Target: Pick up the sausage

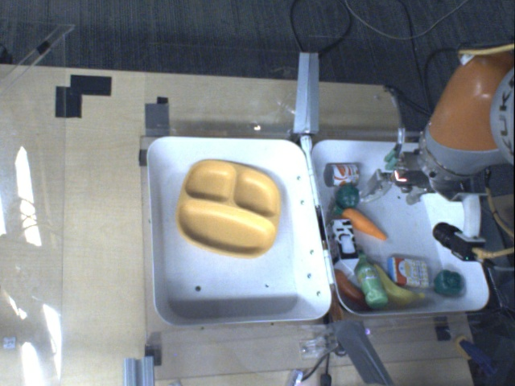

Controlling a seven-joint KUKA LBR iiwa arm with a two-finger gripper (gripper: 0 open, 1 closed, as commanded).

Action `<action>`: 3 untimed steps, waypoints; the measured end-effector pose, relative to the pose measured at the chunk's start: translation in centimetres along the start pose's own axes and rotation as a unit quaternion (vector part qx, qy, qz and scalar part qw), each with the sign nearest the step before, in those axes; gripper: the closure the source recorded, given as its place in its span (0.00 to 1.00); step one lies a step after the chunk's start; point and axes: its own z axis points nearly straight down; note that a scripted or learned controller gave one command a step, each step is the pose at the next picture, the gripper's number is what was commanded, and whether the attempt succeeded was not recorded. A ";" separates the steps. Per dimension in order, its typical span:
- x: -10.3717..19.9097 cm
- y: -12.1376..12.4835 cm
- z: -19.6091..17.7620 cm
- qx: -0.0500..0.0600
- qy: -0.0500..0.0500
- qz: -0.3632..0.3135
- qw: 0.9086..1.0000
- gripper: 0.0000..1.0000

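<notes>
A wooden worktop [88, 215] is carrying two white bins side by side. The left bin [233, 296] is holding a yellow compartment tray [229, 206]. The right bin [418, 240] is holding a small can [344, 173], a carrot [364, 224], a green bottle [370, 284], a banana [396, 288] and a small carton [409, 270]. The sausage [347, 284], reddish, is lying at the bin's near left corner, partly hidden. The tool [385, 180] is hovering over the bin's far side; whether it is spread is unclear.
</notes>
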 end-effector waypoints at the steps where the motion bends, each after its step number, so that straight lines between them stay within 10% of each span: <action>1: -3.7 -3.3 10.3 0.000 0.000 -0.049 0.999 0.00; 2: -5.0 -3.2 -2.0 -0.002 -0.001 -0.032 0.999 0.00; 3: -5.0 -3.2 -1.9 -0.001 -0.001 -0.031 1.000 0.00</action>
